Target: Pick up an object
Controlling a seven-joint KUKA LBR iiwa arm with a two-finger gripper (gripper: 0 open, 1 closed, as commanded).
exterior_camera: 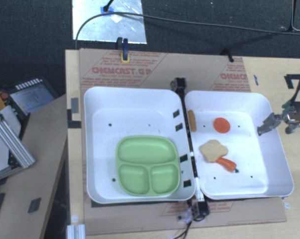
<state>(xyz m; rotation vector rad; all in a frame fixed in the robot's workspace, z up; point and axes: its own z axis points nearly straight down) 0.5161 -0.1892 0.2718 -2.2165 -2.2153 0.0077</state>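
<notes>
Bread slice (213,150) lies in the right bin (276,180), at eight o'clock from the claw (265,126); whether its fingers are apart cannot be told.

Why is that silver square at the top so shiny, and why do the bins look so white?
In the camera view, the metal sheet bounces light back as patchy glare; the left bin and right bin are lit so brightly their floors look almost flat, with soft shadows along the walls; the gripper at the right edge looks slightly blurry.
</notes>
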